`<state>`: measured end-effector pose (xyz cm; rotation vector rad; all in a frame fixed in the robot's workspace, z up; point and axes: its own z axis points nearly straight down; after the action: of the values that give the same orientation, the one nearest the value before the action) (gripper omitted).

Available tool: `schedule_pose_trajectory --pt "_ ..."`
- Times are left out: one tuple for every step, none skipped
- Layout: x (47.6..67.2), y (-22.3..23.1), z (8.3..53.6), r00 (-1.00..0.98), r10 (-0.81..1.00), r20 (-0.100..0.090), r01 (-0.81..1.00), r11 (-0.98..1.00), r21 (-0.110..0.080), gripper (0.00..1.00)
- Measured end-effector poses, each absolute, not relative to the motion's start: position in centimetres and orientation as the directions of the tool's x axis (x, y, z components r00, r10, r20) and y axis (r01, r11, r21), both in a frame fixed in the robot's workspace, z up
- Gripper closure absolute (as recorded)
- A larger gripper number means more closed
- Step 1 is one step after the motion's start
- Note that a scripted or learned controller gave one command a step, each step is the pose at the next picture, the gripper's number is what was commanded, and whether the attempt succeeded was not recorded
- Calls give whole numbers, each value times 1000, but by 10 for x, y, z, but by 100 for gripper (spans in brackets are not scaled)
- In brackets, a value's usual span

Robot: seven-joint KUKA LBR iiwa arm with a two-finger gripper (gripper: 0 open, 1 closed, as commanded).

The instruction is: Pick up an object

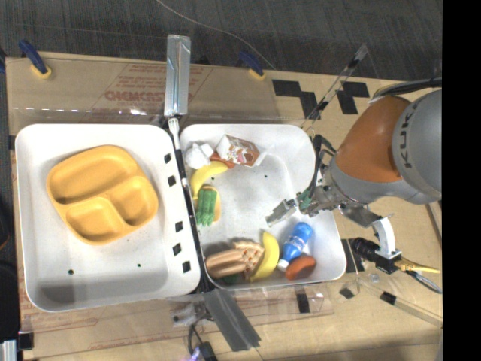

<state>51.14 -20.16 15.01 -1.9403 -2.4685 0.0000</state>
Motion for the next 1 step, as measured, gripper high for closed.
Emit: schedule_pose_trajectory --pt "511 -202 150 -235 972 1 972 235 -2 0"
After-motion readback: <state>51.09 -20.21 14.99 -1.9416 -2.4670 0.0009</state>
